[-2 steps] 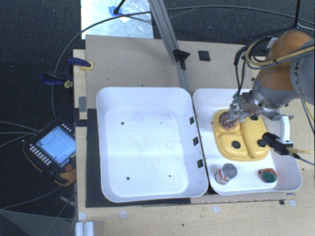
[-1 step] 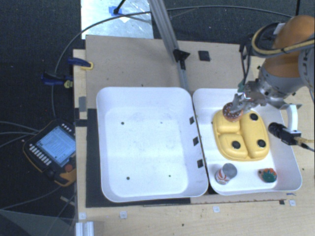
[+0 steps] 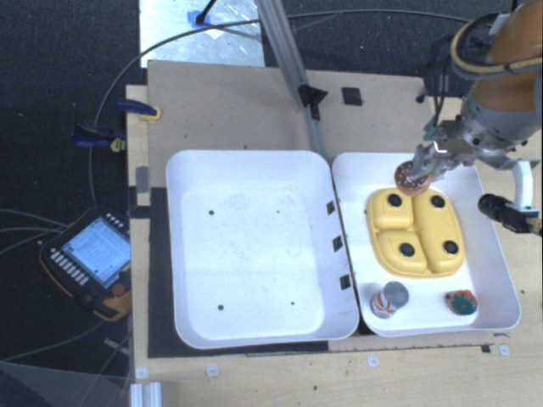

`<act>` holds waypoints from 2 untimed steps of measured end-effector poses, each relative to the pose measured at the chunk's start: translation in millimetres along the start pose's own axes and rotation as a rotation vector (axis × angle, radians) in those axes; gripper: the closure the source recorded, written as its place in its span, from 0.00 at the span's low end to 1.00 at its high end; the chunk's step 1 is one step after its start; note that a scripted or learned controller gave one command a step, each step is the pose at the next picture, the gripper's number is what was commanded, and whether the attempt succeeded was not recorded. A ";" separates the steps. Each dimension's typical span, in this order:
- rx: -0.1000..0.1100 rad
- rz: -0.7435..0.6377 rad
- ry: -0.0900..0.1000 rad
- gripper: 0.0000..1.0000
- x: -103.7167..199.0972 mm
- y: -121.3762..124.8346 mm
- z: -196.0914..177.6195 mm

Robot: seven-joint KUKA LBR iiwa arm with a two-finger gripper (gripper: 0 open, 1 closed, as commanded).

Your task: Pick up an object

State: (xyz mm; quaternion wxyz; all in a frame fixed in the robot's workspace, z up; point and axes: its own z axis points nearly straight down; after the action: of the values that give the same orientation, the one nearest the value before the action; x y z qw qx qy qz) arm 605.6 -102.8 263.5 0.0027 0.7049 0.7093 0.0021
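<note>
My gripper [image 3: 417,173] reaches into the right bin [image 3: 355,227] from the upper right, near its far edge. A small brown speckled round object [image 3: 411,180] sits between the fingertips, and the gripper is shut on it. Just below it lies a large yellow block [image 3: 416,231] with four black dots. A small grey and red object [image 3: 389,298] rests at the bin's near side. A small teal and orange object [image 3: 462,302] lies near the bin's near right corner.
The left bin [image 3: 246,244] stands beside the right one, with black clips [image 3: 337,242] along the shared edge. A grey pole [image 3: 284,36] slants across the back of the bench. A teach pendant [image 3: 89,257] lies off the bench at left.
</note>
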 end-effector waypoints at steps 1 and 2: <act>0.006 -0.004 0.003 1.00 57.8 -8.1 10.6; 0.008 -0.003 0.003 1.00 109.2 -24.6 25.9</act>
State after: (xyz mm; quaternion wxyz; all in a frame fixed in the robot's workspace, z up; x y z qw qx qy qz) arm 580.5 6.2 237.3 -0.0013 0.7037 0.7105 0.0002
